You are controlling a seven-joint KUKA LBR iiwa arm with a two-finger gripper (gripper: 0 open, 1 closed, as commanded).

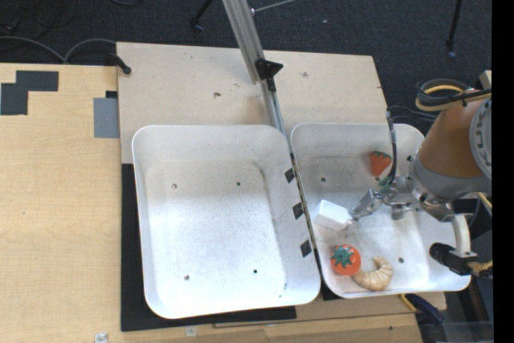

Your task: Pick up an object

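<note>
No brand, label or writing can be read on any item.

Bench (56, 197): pale wood board at far left, with dark square patches near its top edge; a lighter tan board (241, 88) lies behind the bins.

Left bin (161, 149): shallow, white, rounded corners; floor speckled with small dark dots; sits on a black mat (132, 285) that shows along its left and front edges.

Rail (241, 20): grey metal bar, slanting from upper centre down to the seam between the bins; black bracket at mid-length; three small black clips (297, 210) along the seam.

Right bin (409, 273): shallow, white, touching the left bin at the seam; holds four things.

White block (332, 214): small, boxy, plain white, tilted; in the left half of the right bin, just beside the seam and near the gripper tips.

Tomato (345, 259): round, red, green stalk cap on top; near the front of the right bin, below the block.

Croissant (374, 275): tan, curved, ridged; at the front rim, just beside the tomato on its right.

Strawberry (380, 163): small, orange-red, pointed; towards the back of the right bin, apart from the rest, next to a thin dark cable.

Gripper (361, 207): metal, two slim fingers reaching leftward low over the right bin floor, tips just beside the block; whether the fingers are spread or pressed together cannot be told; nothing seen pinched between them.

Arm (454, 144): orange band and grey body at the right edge, over the right bin's right side.
</note>
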